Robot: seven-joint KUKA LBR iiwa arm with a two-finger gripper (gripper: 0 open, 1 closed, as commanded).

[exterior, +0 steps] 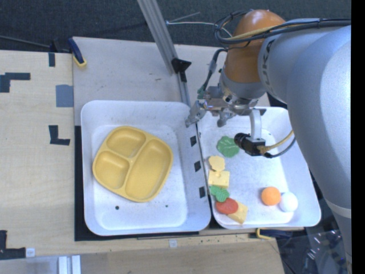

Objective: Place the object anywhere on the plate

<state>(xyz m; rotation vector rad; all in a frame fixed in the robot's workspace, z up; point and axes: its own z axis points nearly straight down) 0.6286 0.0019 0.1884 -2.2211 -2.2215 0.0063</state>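
Arm poised over the right bin, plate waiting in the left.

Camera view: the two-finger gripper hangs above the right white bin's upper left corner, fingers' state impossible to tell. Toy foods (a flat green leaf-shaped piece nearest) lie below it; the yellow three-compartment plastic plate sits apart in the left white bin. Best to descend squarely over one piece, clear of the dividing wall.

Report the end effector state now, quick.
End effector: over the right bin's upper left corner, above the green piece; open or shut cannot be told.
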